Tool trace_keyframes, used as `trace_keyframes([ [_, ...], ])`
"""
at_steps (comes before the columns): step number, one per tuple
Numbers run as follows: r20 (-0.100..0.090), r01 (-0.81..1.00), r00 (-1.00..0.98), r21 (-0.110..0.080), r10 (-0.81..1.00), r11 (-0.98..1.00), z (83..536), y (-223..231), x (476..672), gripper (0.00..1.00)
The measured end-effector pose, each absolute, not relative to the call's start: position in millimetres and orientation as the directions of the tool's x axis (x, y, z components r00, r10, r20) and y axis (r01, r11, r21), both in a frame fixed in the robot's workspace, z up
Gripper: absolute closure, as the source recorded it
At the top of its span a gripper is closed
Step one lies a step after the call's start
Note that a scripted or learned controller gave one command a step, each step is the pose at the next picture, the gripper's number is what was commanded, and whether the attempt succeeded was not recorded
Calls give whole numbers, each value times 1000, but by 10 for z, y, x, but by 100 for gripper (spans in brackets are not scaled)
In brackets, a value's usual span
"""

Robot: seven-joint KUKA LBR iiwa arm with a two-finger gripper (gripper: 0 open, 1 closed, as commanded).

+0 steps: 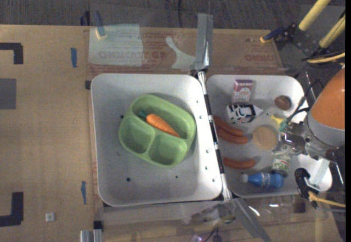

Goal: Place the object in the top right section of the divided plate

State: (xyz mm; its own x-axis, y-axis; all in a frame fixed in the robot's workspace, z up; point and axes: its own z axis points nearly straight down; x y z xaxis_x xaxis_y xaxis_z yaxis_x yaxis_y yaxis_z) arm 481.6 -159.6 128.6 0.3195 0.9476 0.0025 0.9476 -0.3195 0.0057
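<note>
A green divided plate (137,136) lies in the left white bin (109,180), turned at a slant. An orange carrot (162,124) with a green top lies in the plate's large top right section. My gripper (289,143) hangs over the right side of the right bin (296,84), far from the plate. It is just right of a tan disc (265,137) and above a small green-capped bottle (281,165). I see nothing held in it.
The right bin also holds a pink carton (243,90), a cow-patterned carton (242,113), a brown round piece (282,102), three sausages (231,131) and a blue bottle (264,180). A metal divider (211,142) separates the bins.
</note>
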Motion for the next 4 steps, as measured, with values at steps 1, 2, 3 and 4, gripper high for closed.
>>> trace_keyframes([
  [1,0,997,71,0,997,-71,1839,-712,4989,100],
  [2,1,1000,-16,-3,1000,16,1836,-294,4790,100],
  [3,0,998,-61,-1,998,61,1837,26,4842,100],
  [4,-1,963,268,-1,963,-268,1834,309,4791,100],
])
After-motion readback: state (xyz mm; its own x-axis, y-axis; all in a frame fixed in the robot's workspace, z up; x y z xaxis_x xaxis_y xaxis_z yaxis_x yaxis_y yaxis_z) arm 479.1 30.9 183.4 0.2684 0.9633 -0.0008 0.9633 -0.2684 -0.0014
